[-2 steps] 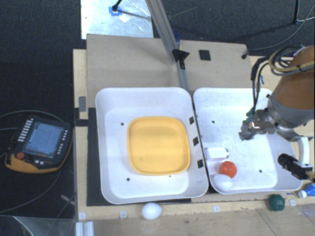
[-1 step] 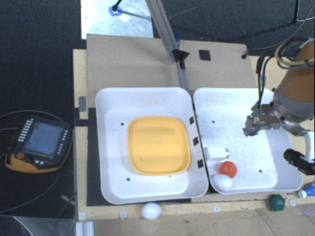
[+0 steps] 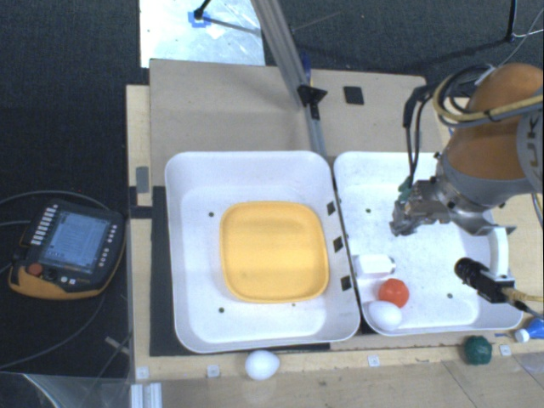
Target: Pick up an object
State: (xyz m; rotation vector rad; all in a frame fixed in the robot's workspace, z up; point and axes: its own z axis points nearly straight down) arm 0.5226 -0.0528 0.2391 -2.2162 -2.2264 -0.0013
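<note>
Where the bench stands: a tan board (image 3: 229, 109) lies on dark carpet (image 3: 68, 100), with a pale bright patch of floor at the top.
Left bin (image 3: 191, 185): shallow and white, with a square yellow plate (image 3: 274, 251) lying flat in its middle.
Right bin (image 3: 370, 181): touches the left bin along their shared wall; black clips sit on that edge.
Objects to pick: an orange ball (image 3: 393, 292) in the right bin's near-left corner, touching a white egg-shaped object (image 3: 384, 315) in front of it; a small white block (image 3: 375, 266) just behind the ball.
Gripper (image 3: 406, 218): low over the middle of the right bin, apart from the ball; how the jaws stand cannot be told, and nothing is seen in them.
Arm: grey and orange, crossing the bin's right side.
Around: a white egg (image 3: 262, 365) on the bench front edge, a dark green ball (image 3: 477, 349) at front right, a teach pendant (image 3: 66, 246) on the carpet at left, a grey pole (image 3: 285, 45) slanting across the back.
</note>
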